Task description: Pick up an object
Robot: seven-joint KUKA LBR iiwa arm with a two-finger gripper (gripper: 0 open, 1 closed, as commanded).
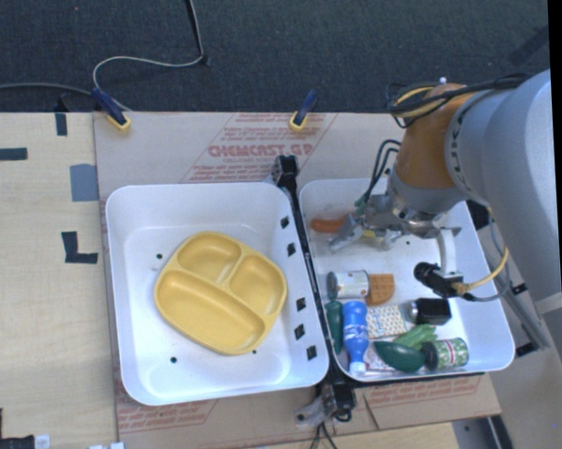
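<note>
Camera view: looks down at a slant on a tabletop (pixel 36 213) of pale wood, partly covered by a cardboard sheet (pixel 249 150) with red print.
Left bin (pixel 131 227): a shallow white tray holding a yellow divided plate (pixel 221 290), which lies flat near the middle and is tilted on the diagonal.
Right bin (pixel 489 344): a white tray just beside the left one, with a black strip between their rims.
Arm (pixel 437 154): grey with an orange band, reaching in from the right and bending down over the far part of the right bin.
Hand (pixel 357 235): low over the far left part of the right bin, pointing toward the orange object; its metal fingers are spread apart with nothing seen between them.
Orange object (pixel 326 224): small and flat, lying near the far left corner of the right bin, just beside the fingertips.
Near-side clutter in right bin: a blue bottle (pixel 354 329) with a white cap lying along the left wall, a small metal can (pixel 352 284) beside a tan waffle-like piece (pixel 382 288), a dotted card (pixel 386 322), a dark green object (pixel 401 355), and a green can (pixel 449 353) at the near edge.
Clamps: two blue and yellow clips (pixel 111 108) hold the cardboard's far edge.
Cable (pixel 150 61): a thin white wire loops across the dark floor behind.
</note>
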